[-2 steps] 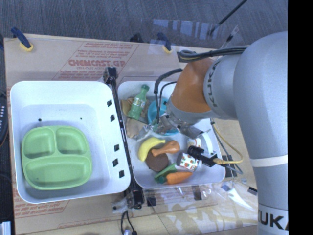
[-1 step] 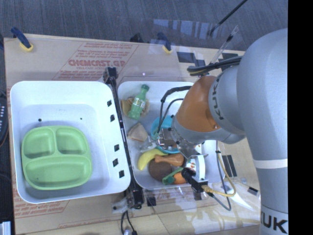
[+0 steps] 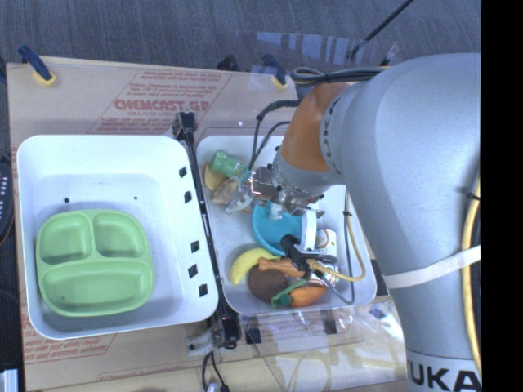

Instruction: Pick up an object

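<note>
i count:
- two white bins (image 3: 33,219)
- one green plate (image 3: 94,261) with three wells
- one blue bowl (image 3: 263,229)
- one yellow banana (image 3: 245,262)
- one orange carrot (image 3: 307,295)
- one brown round lump (image 3: 263,282)
- one green bottle (image 3: 225,166)

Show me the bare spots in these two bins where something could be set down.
Left bin: bare floor between the green plate and the far wall, plus a strip between the plate and the right wall. Right bin is crowded: green bottle, blue bowl, banana and carrot lie close together, partly under the arm.
</note>
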{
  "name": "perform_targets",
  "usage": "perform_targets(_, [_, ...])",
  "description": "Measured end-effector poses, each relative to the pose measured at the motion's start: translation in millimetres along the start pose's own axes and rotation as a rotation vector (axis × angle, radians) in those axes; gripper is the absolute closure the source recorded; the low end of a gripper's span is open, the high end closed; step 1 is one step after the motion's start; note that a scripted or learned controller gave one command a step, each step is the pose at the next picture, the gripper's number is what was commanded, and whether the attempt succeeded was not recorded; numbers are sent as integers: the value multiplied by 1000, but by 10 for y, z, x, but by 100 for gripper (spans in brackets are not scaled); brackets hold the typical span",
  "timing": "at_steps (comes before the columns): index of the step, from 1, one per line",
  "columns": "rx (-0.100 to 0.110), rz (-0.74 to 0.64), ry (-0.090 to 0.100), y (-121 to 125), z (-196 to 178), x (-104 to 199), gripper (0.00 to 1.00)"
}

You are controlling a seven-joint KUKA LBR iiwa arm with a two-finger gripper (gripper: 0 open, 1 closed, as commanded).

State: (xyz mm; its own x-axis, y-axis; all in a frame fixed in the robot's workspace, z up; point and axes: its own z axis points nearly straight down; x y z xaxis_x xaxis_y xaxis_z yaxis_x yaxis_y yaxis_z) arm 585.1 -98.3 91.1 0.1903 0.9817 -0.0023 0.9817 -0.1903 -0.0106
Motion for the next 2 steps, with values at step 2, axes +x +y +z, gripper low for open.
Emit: perform_targets(2, [-4, 116, 1, -219, -1020, 533, 100])
